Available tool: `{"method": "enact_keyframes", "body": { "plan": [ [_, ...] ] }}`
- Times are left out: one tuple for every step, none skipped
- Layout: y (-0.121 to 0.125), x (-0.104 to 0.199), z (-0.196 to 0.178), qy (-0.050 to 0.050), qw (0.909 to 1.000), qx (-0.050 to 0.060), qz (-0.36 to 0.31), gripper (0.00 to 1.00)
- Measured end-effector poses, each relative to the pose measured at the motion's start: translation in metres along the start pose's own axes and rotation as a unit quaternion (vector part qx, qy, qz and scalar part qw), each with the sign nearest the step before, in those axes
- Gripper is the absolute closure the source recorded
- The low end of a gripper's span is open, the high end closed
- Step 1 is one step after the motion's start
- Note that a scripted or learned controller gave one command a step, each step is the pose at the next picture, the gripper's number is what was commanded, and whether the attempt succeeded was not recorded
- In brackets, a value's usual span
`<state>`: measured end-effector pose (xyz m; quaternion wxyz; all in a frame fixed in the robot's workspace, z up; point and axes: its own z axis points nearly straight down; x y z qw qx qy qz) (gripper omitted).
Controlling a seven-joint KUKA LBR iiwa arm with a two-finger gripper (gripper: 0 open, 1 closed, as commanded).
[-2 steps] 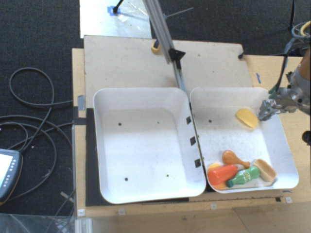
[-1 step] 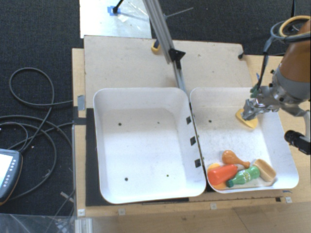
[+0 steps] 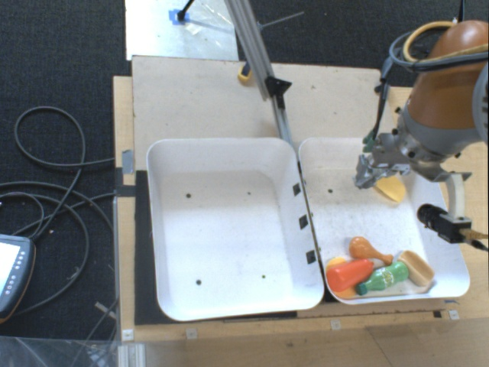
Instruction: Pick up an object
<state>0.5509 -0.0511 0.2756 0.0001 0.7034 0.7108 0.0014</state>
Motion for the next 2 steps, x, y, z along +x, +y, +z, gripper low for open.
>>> {"method": "enact_keyframes", "body": {
  "plan": [
    [-0.008, 0.054, -0.003, 0.000, 1.0000, 0.000, 0.000, 1.00],
    [-0.016, 0.110, -0.002, 0.000, 1.0000, 0.001, 0.000, 1.00]
  ]
}}
